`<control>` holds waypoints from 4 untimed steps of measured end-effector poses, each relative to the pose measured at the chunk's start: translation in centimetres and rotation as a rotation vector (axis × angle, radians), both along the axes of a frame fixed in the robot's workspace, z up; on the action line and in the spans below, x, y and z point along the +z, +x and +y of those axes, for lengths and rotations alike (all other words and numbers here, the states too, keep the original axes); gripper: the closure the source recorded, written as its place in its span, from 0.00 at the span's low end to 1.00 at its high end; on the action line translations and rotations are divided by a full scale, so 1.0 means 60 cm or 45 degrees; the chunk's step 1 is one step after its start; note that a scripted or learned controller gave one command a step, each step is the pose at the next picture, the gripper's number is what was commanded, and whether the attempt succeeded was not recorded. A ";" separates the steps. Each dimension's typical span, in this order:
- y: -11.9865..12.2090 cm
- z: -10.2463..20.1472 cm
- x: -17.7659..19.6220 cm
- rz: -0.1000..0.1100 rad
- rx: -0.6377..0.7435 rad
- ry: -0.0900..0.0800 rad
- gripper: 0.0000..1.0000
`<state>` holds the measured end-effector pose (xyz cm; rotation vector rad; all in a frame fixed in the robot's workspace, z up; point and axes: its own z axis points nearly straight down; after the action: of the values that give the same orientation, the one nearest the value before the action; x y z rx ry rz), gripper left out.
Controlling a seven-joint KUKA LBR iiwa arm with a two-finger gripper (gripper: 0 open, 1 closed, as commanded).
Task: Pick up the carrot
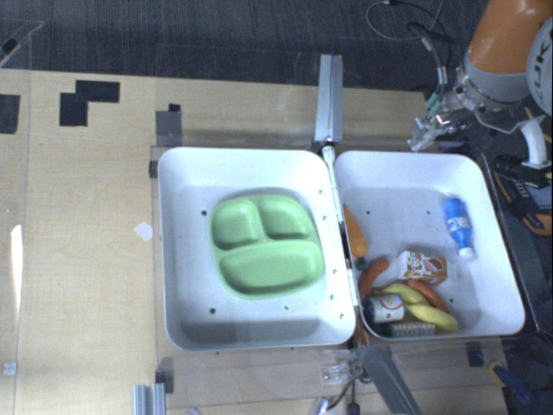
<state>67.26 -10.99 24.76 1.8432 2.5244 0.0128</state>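
The carrot (352, 232) is a slim orange piece lying lengthwise against the left wall of the right bin (406, 175), partly hidden by the rim between the bins. My gripper (429, 126) hangs above the bin's far right rim, well up and to the right of the carrot. It is small and cluttered with cables here. Nothing is visible in it.
The left bin (186, 232) holds a green divided plate (266, 242). In the right bin, a blue bottle (457, 224) lies near the right wall. A snack packet (422, 266), a red sausage-like piece (373, 275), a banana (425, 311) and a can (385, 309) crowd the front.
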 end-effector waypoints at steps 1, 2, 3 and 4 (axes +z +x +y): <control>-0.017 0.059 -0.049 0.013 0.395 -0.001 1.00; -0.013 0.060 -0.027 0.001 0.397 -0.003 1.00; -0.009 0.061 -0.005 -0.011 0.400 -0.005 1.00; -0.006 0.062 0.017 -0.022 0.402 -0.007 1.00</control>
<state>66.89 -7.25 25.76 1.4166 2.7687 0.0260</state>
